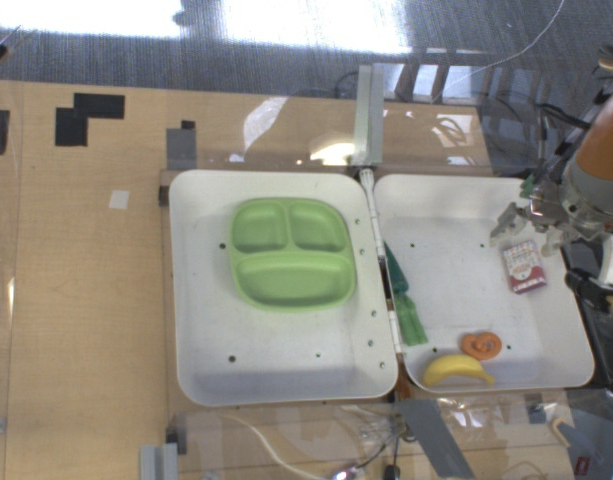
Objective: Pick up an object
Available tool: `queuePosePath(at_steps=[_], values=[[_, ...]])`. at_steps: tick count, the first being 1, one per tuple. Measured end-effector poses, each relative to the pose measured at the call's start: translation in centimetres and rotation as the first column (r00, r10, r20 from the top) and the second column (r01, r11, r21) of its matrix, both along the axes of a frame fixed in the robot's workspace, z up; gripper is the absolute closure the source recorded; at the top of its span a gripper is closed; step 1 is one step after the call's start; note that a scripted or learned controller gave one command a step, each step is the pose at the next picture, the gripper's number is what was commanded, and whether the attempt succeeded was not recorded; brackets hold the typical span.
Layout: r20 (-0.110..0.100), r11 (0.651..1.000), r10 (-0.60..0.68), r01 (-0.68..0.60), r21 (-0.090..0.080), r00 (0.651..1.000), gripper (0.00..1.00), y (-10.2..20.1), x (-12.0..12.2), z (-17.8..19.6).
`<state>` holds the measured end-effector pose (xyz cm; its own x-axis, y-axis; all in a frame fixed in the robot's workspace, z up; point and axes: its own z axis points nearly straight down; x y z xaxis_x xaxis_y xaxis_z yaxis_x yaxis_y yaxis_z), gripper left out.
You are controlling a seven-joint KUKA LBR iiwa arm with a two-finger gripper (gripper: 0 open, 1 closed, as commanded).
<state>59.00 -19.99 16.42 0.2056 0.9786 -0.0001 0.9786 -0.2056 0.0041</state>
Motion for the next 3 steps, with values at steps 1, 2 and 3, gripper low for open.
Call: queuePosePath(at_steps=[1,2,3], values=[[0.0,1.0,0.0,0.0,0.0,1.0,0.0,0.0,0.0,0.0],[0.0,1.0,0.0,0.0,0.0,1.0,0.0,0.0,0.0,0.0],[0.0,1.0,0.0,0.0,0.0,1.0,0.0,0.0,0.0,0.0]])
